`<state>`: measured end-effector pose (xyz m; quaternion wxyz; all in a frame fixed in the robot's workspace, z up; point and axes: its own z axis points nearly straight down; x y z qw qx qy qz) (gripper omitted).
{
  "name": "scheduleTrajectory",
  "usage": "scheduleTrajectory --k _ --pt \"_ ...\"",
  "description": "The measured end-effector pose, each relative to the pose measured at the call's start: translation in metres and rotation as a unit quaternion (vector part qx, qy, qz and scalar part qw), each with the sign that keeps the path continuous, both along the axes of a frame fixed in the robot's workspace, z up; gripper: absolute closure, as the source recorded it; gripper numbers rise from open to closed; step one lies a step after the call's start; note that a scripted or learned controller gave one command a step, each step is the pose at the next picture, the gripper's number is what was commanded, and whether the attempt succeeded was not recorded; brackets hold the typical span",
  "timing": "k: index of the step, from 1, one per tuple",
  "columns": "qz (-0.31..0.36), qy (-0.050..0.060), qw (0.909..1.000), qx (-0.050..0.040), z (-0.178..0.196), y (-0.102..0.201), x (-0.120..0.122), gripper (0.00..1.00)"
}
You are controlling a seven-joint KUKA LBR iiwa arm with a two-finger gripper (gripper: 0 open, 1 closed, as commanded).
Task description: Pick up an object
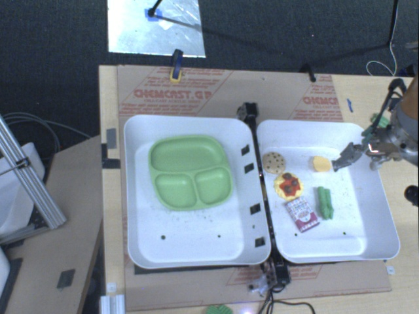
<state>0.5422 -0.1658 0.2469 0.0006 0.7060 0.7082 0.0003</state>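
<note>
Objects for picking lie in the right bin (373,241): a round chocolate-chip cookie (273,161) near the bin's upper left, a small yellow piece (321,164) to its right, a pizza-like toy (289,186) with red and yellow topping below the cookie, a green bumpy pod-shaped piece (325,202) at mid-bin, and a small red-and-white printed packet (302,214) just below the pizza toy. All look like toy food; the finer print on the packet is too small to read.

The arm enters at the right edge of the frame and is cut off there. Its end effector (345,157) reaches over the right bin's upper part, just beside the yellow piece, with a grey finger (349,154) slanting down to the left. Whether it is open or closed cannot be told, and nothing shows held in it.

The left bin (141,241) holds a pale green divided plate (190,172) with three compartments, smooth and plastic-looking. Black clips sit along the seam between the bins. Both bins rest on a counter (111,110) covered with printed brown cardboard (196,90). A shiny metal sheet (156,17) lies on dark carpet at the upper left.
</note>
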Motion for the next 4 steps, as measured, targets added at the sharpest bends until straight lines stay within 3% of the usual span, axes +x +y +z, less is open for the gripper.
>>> scheduleTrajectory --k 1,2,3,4 --pt "0.000 0.003 1.0000 0.0010 -0.125 0.003 0.017 0.00" --pt "-0.001 0.002 1.0000 0.0005 -0.165 0.003 0.005 0.00" --pt "-0.001 -0.001 1.0000 -0.0002 -0.152 0.003 0.007 1.00" --pt "0.005 -0.006 1.0000 0.0008 -0.054 0.074 0.030 1.00"
